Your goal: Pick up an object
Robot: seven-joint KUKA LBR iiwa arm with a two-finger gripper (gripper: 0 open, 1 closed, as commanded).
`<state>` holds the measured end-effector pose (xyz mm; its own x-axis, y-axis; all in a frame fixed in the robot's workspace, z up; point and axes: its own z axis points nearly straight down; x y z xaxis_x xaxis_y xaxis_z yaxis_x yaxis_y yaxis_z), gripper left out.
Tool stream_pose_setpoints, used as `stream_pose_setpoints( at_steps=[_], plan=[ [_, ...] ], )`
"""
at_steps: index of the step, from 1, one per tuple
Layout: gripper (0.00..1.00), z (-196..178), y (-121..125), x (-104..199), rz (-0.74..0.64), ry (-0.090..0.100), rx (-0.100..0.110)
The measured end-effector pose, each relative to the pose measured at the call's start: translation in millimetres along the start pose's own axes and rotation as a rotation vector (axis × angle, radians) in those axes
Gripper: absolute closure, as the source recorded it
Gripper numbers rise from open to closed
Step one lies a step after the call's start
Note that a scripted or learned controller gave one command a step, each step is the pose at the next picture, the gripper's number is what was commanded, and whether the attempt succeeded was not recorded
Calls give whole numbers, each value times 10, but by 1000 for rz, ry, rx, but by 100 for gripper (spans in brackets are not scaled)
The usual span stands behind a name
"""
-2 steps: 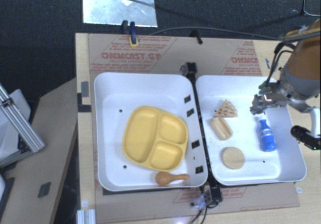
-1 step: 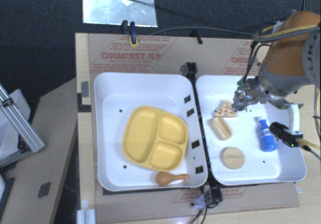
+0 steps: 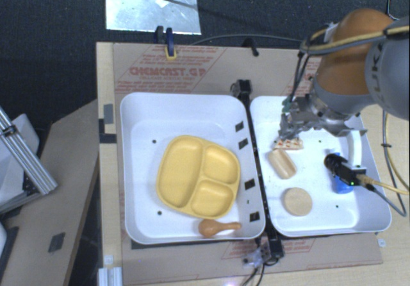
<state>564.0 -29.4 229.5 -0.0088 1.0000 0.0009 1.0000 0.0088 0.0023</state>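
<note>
Two white bins, yellow tray (image 3: 197, 176) and drumstick (image 3: 218, 227) left, gripper (image 3: 288, 132) over waffle (image 3: 287, 144) near right bin's (image 3: 320, 220) inner edge, finger state unclear, open floor beyond round cookie (image 3: 297, 202).

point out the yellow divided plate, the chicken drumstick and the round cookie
yellow divided plate (image 3: 198, 176), camera view, left bin, point on the ridge where its compartments meet
chicken drumstick (image 3: 211, 227), camera view, left bin's front edge, point on its meaty end
round cookie (image 3: 298, 202), camera view, right bin, point on its flat top

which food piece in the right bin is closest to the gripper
The waffle piece, right beneath the gripper; the bread roll and round cookie lie farther toward the front.
</note>
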Motion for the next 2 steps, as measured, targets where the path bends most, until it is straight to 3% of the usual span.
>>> stream_pose_setpoints(
  at_steps=[2],
  plan=[
    [100, 144, -11, 990, 0, 1, 1]
  ],
)
